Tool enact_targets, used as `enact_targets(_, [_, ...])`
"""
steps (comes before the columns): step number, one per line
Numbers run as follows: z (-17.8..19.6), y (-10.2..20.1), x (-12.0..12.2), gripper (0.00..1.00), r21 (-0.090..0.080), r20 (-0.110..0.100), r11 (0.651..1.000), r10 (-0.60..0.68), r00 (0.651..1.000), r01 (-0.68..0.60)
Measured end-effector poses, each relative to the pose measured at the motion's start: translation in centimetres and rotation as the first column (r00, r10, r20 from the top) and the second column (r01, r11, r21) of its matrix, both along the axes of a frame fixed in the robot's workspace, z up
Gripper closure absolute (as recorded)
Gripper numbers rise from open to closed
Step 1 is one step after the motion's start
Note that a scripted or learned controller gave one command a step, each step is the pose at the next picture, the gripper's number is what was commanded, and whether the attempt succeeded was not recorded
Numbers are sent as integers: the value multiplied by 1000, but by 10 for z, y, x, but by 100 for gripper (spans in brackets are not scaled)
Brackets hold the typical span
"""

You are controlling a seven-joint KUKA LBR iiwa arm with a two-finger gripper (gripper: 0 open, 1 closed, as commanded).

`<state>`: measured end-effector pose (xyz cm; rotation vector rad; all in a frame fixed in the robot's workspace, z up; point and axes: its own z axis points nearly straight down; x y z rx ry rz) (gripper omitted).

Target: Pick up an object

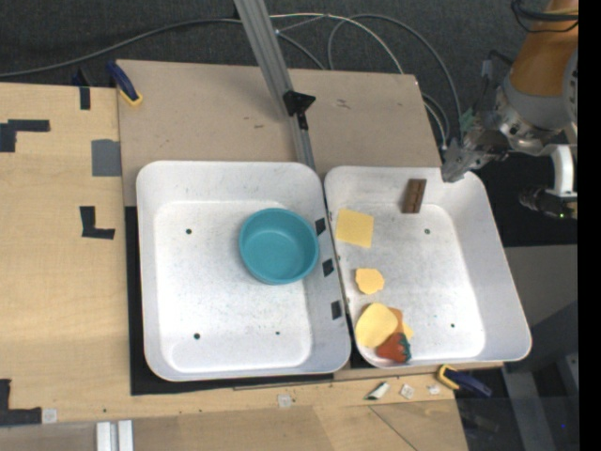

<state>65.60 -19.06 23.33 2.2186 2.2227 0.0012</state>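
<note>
lowest in the frame, a yellow disc over a red-and-green lump (pixel 383 332) lies in the right white bin (pixel 488 252). gripper (pixel 454 164) hovers upper right, near a small brown block (pixel 413 195); grip state unclear. descending there risks striking the rim.

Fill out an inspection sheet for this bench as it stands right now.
Surface: wooden bench bearing left bin and right bin, side by side.
Job's things: teal bowl in left bin; yellow square, brown block, small yellow piece, yellow-and-red pile in right bin.
Clutter: clamps at bench corners.
Grippers: gripper above right bin's far corner, holding nothing visible.
Cables: cables behind the bins.
Surroundings: slanted metal pole.
</note>
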Motion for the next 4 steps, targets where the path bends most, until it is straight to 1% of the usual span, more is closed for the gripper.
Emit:
enact_targets(1, [-8,59,-17,100,2,-4,1000,4,1000,-4])
enact_targets(2, [-16,111,-36,100,2,-4,1000,4,1000,-4])
enact_targets(3, [-23,166,-43,100,2,-5,1000,5,1000,-5])
enact_targets(4, [-22,212,-62,100,1,-5,1000,4,1000,-4])
